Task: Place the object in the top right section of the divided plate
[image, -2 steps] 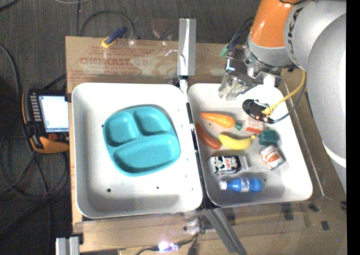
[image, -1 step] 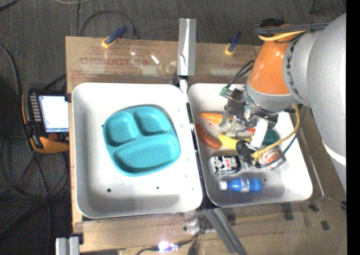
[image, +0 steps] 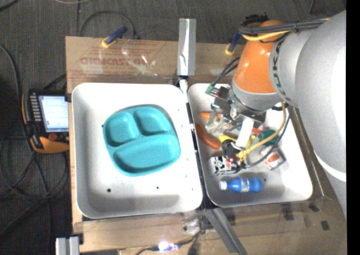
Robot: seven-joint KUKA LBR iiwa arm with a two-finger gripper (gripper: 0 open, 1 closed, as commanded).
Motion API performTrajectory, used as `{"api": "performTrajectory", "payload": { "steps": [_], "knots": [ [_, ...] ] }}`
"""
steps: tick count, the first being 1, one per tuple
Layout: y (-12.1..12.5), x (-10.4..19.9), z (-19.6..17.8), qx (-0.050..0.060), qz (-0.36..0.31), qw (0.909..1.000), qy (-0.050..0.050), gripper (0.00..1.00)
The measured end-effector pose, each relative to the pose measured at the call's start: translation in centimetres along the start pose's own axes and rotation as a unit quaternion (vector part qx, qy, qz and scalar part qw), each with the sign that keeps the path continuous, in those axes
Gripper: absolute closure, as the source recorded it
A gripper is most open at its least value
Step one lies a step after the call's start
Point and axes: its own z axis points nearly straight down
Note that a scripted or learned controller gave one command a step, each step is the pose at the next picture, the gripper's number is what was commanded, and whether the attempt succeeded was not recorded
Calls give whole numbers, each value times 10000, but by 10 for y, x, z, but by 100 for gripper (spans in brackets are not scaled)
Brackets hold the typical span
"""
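The teal divided plate [image: 142, 138] lies in the left bin [image: 84, 186], with two small sections at its far side and one large section nearer me. Nothing lies on it. My gripper [image: 228, 129] hangs low over the middle of the right bin [image: 298, 189], above a cluster of small objects. An orange carrot-like piece [image: 203, 135] lies just left of the gripper. A blue bottle [image: 242, 184] with a white cap lies on its side near the bin's front. The arm's body hides what is directly under the gripper.
A small white item with dark marks [image: 219, 164] lies in front of the gripper, and a red and white piece [image: 274, 161] lies to its right. A metal divider [image: 186, 45] stands at the back between the bins. A handheld pendant [image: 48, 119] sits left of the bench.
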Motion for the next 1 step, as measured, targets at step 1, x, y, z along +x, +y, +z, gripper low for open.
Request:
{"api": "performTrajectory", "payload": {
  "steps": [1],
  "knots": [
    [15, 71, 15, 1, -792, 9969, -10, 100]
  ]
}}
